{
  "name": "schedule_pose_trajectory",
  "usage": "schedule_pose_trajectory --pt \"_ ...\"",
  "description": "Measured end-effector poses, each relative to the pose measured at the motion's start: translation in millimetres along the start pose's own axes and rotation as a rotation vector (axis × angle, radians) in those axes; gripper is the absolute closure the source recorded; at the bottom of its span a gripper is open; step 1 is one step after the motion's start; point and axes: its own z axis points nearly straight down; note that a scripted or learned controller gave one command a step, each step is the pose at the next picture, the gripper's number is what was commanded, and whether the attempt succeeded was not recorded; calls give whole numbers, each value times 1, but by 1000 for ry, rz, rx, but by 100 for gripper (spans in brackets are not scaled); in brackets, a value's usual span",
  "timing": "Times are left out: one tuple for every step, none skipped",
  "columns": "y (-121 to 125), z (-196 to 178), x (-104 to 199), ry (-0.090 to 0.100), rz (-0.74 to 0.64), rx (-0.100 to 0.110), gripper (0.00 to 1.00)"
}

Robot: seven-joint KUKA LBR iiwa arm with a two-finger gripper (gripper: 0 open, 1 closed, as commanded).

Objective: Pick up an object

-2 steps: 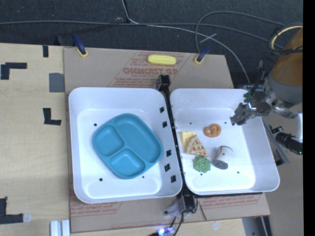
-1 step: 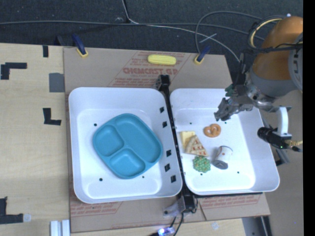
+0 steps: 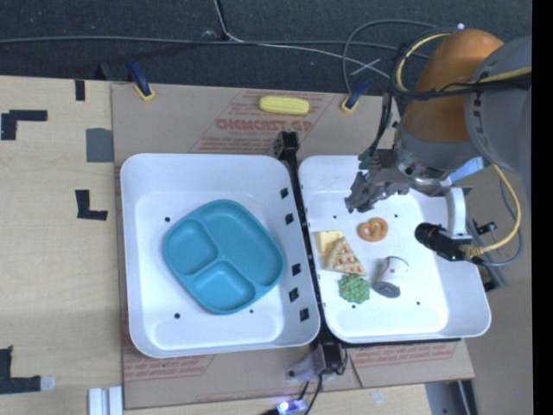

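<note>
My gripper (image 3: 361,197) hangs over the upper middle of the right bin (image 3: 458,318), its dark fingers pointing down-left. A small brown pretzel (image 3: 373,229) lies just below and to the right of it. Further down lie a yellow cheese wedge (image 3: 327,243), a pizza slice (image 3: 345,259), a green broccoli piece (image 3: 353,290) and a small grey-and-white cup (image 3: 390,277) tipped on its side. Nothing shows between the fingers.
A blue divided plate (image 3: 223,255) fills the middle of the left bin (image 3: 138,232). A yellow banana-like piece (image 3: 283,105) rests on the cardboard behind the bins. Cables loop around the arm at the right, and a black fitting (image 3: 436,237) juts over the right bin.
</note>
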Motion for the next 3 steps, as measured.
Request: schedule_pose_trajectory --pt "2 9 47 -1 2 0 100" --pt "14 18 97 -1 0 -1 100" --pt "30 18 146 0 0 -1 100"
